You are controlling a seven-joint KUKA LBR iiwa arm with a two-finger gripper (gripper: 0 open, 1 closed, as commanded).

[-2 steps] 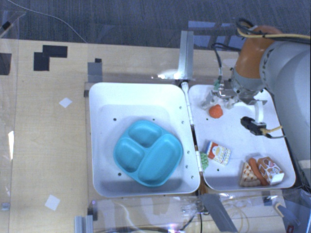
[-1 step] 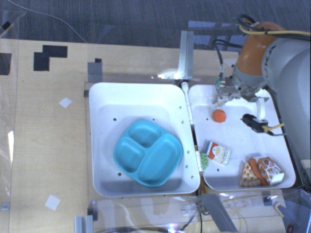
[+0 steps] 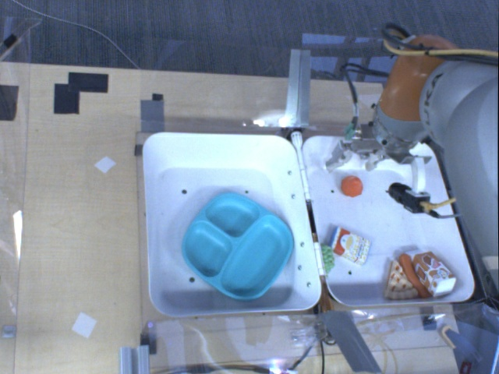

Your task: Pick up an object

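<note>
On the left stretch of the pale wooden counter [image 3: 70,209] lie a few black angular marks at the far side and two small pale squares of tape. To the right of these sits the left white bin [image 3: 168,287], and in it, toward the near right, rests a blue divided plate [image 3: 238,245] with three compartments, lying flat and slightly turned. A metal upright post [image 3: 299,84] stands at the far edge, where the two bins meet.

The right white bin [image 3: 452,232] touches the left one along a shared seam. Against its left wall, near the seam, a small green item [image 3: 327,258] shows; what it is cannot be told. Just beside it lies a small white carton [image 3: 350,246] with red and yellow print, tilted. Farther back, a small orange-red ball [image 3: 352,185] sits alone on the bin floor. In the near right corner lie a slice-shaped toy with reddish stripes [image 3: 402,277] and, touching it, a brown and white packet [image 3: 433,273].

The gripper [image 3: 360,153] hangs over the far part of the right bin, just beyond the orange-red ball and apart from it. Its metal fingers [image 3: 337,156] are spread apart, with nothing between them. Above it rises the orange band of the arm [image 3: 405,88], then the grey arm body at the right. A black cable connector [image 3: 407,196] dangles beside the gripper.
</note>
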